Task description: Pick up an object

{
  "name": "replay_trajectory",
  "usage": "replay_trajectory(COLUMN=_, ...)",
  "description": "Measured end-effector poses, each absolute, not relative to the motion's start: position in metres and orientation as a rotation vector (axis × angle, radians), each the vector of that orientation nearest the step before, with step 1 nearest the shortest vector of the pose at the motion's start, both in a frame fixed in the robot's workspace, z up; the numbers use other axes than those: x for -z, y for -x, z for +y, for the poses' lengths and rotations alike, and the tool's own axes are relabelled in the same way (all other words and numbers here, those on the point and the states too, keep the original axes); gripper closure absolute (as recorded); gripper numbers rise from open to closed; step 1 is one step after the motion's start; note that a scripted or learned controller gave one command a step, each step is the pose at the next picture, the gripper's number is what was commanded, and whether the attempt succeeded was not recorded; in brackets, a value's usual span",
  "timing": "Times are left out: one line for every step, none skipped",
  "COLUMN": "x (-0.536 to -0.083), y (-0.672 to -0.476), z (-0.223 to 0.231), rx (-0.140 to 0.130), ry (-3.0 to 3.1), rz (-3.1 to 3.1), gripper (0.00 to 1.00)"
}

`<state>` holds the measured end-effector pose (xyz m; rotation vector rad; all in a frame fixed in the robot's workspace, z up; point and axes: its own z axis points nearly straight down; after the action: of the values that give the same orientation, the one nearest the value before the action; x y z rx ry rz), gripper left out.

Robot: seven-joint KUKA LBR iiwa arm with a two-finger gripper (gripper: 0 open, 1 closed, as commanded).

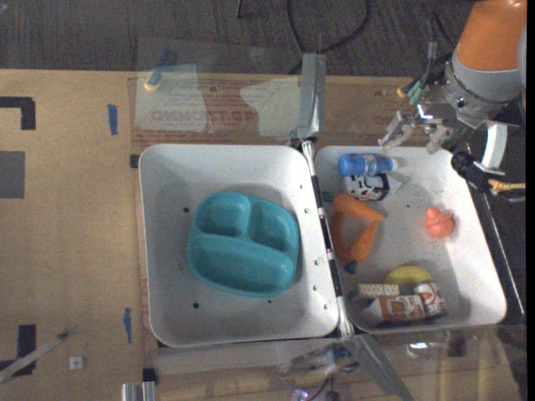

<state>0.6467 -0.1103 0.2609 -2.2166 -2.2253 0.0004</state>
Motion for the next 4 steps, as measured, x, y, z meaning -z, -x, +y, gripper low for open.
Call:
replay_trajectory(x=-0.136, y=-0.656, z=-0.104, rx=0.002, ry=2.081, rz=-2.357, gripper=0.0)
replay_trajectory(x=-0.186, y=-0.648, z=-0.08, rx=0.003, ry=2.275, rz=-2.172, gripper=0.0)
replay_trajectory(x=-0.124, y=-0.646, z=-0.117, rx=0.026, ry=2.31, rz=-2.158, gripper=0.0)
replay_trajectory(x=-0.136, y=-0.646, z=-0.122, rx=0.017, ry=2.318, rz=-2.155, gripper=1.0)
